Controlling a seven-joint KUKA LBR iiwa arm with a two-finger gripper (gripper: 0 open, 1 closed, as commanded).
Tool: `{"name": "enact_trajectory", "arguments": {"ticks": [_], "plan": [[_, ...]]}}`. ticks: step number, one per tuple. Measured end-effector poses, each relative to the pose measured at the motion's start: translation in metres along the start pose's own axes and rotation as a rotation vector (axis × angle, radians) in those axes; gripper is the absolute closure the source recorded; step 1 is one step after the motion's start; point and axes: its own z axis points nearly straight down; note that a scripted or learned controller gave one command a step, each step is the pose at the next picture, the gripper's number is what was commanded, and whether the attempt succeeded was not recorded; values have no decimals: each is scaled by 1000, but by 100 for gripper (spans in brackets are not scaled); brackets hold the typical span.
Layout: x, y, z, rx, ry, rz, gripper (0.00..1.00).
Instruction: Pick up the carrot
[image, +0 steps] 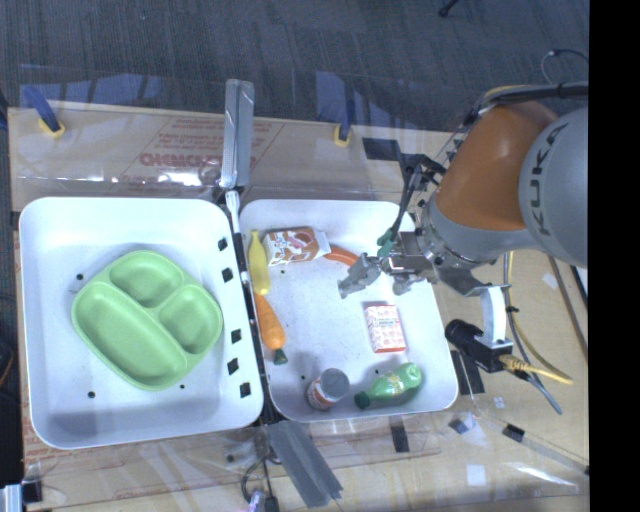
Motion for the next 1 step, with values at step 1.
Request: {"name": "enact_trajectory", "arguments": {"ticks": [1], "plan": [[0,0,-10,2,0,-6,100]]}}
